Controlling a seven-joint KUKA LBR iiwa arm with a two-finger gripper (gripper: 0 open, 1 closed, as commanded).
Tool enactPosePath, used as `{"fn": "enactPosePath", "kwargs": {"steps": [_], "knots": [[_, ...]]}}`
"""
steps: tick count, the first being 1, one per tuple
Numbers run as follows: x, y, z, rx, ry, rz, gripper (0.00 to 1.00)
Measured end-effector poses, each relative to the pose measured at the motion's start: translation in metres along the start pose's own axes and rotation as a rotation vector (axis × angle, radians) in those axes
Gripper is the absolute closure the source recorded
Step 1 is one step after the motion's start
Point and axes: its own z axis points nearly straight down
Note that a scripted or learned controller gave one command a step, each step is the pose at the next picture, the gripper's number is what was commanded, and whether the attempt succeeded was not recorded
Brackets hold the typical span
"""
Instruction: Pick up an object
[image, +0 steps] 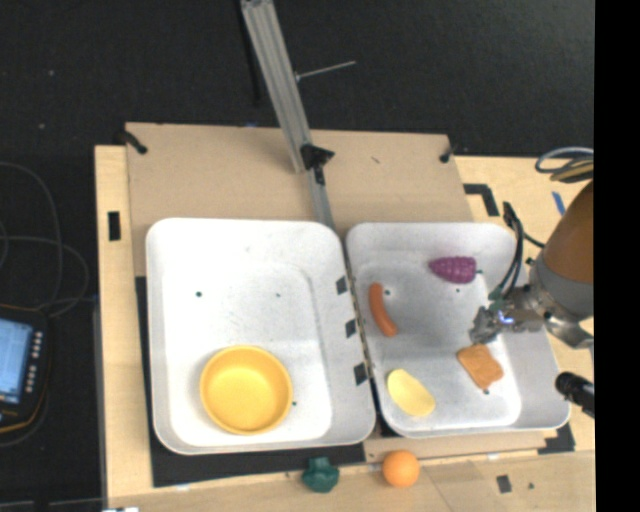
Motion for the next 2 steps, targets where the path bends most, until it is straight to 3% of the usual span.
{"fn": "enactPosePath", "kwargs": {"steps": [2], "knots": [[0.006, 0.005, -0.103, 0.0, 0.0, 0.0, 1.0]]}}
